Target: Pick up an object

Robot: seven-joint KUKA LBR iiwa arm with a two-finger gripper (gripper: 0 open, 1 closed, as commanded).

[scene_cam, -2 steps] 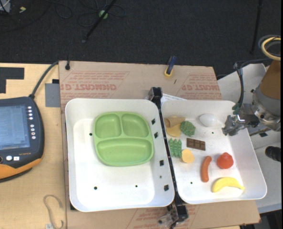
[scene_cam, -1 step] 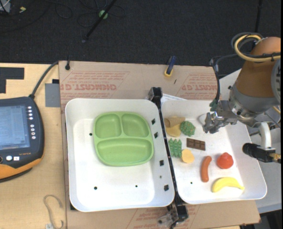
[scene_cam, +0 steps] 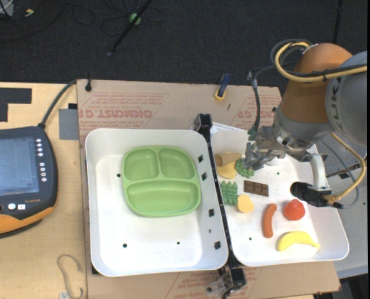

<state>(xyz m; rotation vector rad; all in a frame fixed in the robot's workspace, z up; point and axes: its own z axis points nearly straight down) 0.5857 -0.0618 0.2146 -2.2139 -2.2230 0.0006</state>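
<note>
The gripper (scene_cam: pixel 255 161) sits low in the right bin (scene_cam: pixel 334 245), at its upper left, right by a small green piece (scene_cam: pixel 240 166) and a tan block (scene_cam: pixel 225 162); whether it grips anything cannot be told. Just below lies a brown bar (scene_cam: pixel 256 187), long axis across the bin. A sausage (scene_cam: pixel 268 220) runs top to bottom, tilted slightly. A banana (scene_cam: pixel 296 242) lies crosswise, ends curving down. The left bin (scene_cam: pixel 104 229) holds 1 green tray (scene_cam: pixel 161 181).
</note>
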